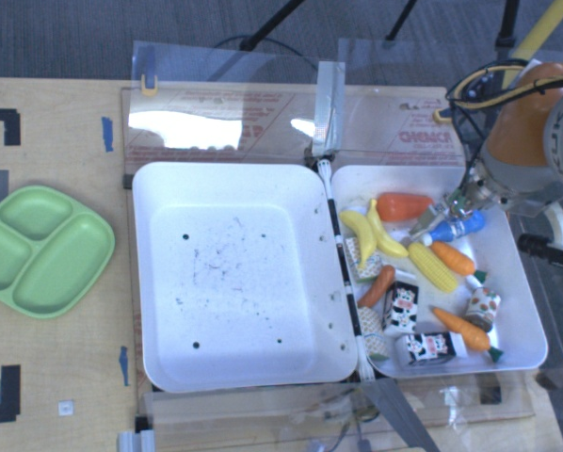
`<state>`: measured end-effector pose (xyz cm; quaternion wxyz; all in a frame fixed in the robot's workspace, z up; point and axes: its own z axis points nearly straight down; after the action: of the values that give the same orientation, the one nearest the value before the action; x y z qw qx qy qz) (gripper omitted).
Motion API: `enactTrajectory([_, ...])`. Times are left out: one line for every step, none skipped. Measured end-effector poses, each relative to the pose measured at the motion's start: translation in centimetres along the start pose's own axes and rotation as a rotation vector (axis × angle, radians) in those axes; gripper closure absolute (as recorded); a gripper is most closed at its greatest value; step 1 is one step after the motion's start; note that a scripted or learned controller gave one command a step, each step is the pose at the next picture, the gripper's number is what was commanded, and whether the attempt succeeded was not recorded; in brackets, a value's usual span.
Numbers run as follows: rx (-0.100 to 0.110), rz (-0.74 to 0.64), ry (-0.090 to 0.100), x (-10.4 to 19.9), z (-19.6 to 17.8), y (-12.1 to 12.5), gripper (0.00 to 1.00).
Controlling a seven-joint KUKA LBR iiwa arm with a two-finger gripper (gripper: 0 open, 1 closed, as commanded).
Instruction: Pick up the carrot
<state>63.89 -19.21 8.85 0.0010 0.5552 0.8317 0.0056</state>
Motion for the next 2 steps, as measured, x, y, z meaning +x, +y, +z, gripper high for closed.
enactTrajectory([0.012, -0.040, -0.002, 1.1, -3.6, -7.2, 0.00])
enactTrajectory([0.013, -0.176, 0.000, 2.1, -1.5, -8.6, 0.00])
